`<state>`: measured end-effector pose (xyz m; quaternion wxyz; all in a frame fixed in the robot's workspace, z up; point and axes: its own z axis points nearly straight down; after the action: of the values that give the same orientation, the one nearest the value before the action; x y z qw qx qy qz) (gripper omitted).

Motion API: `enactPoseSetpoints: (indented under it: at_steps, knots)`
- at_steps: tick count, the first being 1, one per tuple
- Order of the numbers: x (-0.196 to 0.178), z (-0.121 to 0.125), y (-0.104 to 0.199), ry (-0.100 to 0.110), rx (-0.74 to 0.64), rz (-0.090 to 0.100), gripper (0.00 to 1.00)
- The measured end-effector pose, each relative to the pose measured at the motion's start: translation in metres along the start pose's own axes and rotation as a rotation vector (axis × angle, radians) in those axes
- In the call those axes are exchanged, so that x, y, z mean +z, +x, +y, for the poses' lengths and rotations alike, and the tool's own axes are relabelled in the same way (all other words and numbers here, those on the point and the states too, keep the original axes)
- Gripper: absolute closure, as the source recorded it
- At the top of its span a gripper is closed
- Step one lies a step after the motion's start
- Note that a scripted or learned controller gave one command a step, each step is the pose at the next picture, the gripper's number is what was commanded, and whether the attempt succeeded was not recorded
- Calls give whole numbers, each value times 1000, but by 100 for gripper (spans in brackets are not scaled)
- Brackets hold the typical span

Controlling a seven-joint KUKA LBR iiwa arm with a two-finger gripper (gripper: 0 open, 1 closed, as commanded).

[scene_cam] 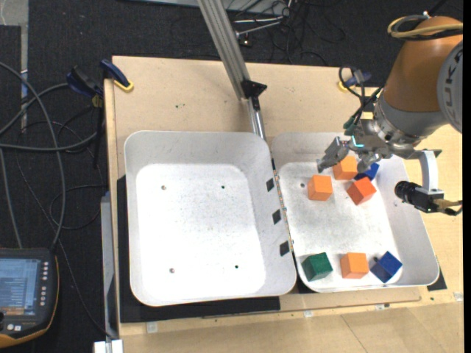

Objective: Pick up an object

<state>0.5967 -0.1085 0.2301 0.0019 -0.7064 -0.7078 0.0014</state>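
Blue cube [385,266], orange cube [354,265], green cube [318,265].

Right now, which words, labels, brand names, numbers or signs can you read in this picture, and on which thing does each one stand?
"UK": dark letters on the grey arm at the picture's right edge, cut off by the frame, so the word is not whole.
Handheld screen at the lower left: it shows lines of content, too small and blurred to read.
White bins and coloured blocks: no readable text.
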Motion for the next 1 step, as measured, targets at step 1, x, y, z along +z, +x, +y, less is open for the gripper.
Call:
enactPoseSetpoints:
  at_steps: [1]
  knots:
    - [-2, 0, 0, -3, 2, -1, 0]
